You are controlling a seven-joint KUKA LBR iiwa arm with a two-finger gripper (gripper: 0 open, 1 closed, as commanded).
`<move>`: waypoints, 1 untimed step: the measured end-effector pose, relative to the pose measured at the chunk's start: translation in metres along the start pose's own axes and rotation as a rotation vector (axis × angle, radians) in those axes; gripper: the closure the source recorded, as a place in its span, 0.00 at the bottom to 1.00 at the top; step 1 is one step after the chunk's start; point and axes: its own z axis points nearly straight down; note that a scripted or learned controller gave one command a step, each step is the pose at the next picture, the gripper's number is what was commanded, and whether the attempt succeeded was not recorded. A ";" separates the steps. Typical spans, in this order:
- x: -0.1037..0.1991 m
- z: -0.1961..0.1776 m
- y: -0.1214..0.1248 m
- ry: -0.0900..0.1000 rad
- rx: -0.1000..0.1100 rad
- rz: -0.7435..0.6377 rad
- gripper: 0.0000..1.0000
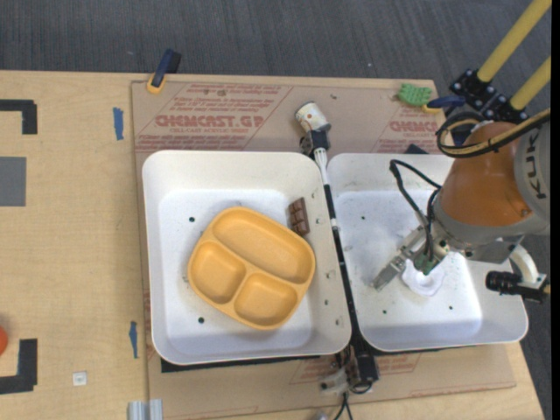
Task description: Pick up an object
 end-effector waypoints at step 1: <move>-0.050 0.000 0.054 -0.004 -0.002 -0.614 0.00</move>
